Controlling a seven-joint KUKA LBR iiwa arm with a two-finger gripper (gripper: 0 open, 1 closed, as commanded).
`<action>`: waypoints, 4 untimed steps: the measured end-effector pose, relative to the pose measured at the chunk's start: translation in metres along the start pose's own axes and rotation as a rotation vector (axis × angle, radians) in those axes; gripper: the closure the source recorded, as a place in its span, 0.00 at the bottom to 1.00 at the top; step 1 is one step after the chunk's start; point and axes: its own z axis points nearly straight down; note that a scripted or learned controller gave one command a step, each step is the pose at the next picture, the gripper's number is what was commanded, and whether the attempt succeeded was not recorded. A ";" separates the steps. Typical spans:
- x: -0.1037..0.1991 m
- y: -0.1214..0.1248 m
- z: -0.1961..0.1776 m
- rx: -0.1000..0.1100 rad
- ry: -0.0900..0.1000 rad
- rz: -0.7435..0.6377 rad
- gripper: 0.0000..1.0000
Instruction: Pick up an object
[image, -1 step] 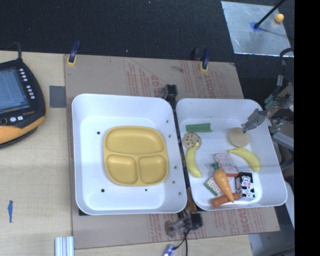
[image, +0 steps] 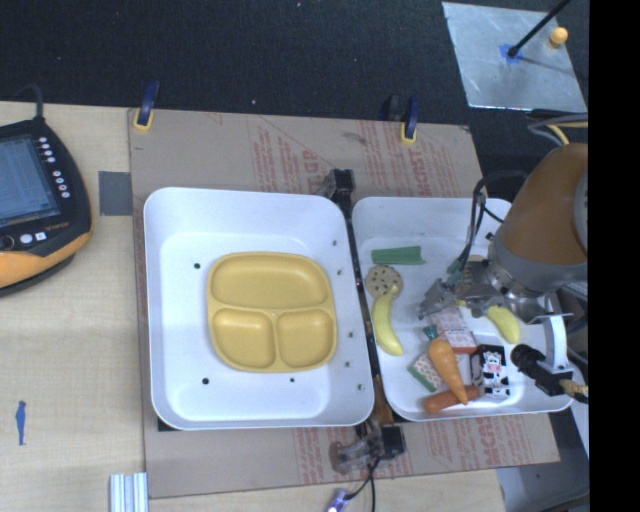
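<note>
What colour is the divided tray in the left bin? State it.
Yellow. The tray shows plainly in the camera view, lying flat in the left bin.

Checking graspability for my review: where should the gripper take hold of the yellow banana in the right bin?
Grip the banana across its middle, coming from straight above. It lies flat and lengthwise in the right bin, narrow enough to span, with bare floor on both long sides.

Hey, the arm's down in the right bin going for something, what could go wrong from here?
1. The claw sits in a tight pile: a carrot, a small packet and a banana lie close together, so it may nudge or grab the wrong one.
2. A small yellow piece lies right under the arm and could get pushed aside.
3. The items crowd the right bin near its wall, so the claw might bump it.
</note>
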 end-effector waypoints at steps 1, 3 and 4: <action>-0.007 -0.040 0.047 -0.002 0.000 0.000 0.00; 0.045 0.034 -0.054 -0.004 0.001 0.001 1.00; 0.103 0.032 -0.102 -0.004 0.001 0.002 1.00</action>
